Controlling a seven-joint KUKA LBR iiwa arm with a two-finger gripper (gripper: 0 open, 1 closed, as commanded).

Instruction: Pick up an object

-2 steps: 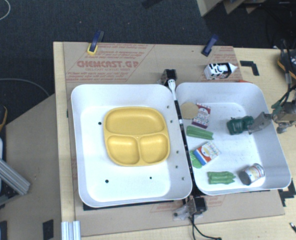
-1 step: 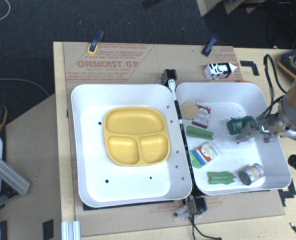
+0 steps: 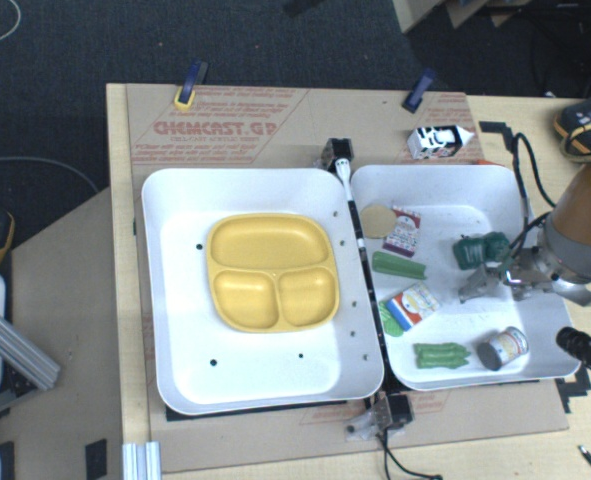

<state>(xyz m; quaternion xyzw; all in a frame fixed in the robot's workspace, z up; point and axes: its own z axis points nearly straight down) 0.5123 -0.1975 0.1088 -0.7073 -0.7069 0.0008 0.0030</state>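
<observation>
The right bin (image 3: 445,183) holds several small things. A dark green object (image 3: 475,250) lies near its right side, a light green stick (image 3: 399,265) left of centre, and a red and white packet (image 3: 404,233) above that. A tan disc (image 3: 375,220) sits by the bin's left wall. A colourful packet (image 3: 411,307), a green lump (image 3: 441,355) and a small can (image 3: 503,347) lie toward the front. My gripper (image 3: 497,276) hangs low over the right part of this bin, just below and right of the dark green object, close to it.
The left bin (image 3: 175,298) holds a yellow divided plate (image 3: 273,270). A black and white object (image 3: 438,141) lies on the bench behind the right bin. Clamps (image 3: 188,86) sit at the board's back edge. Cables run along the right bin's right side.
</observation>
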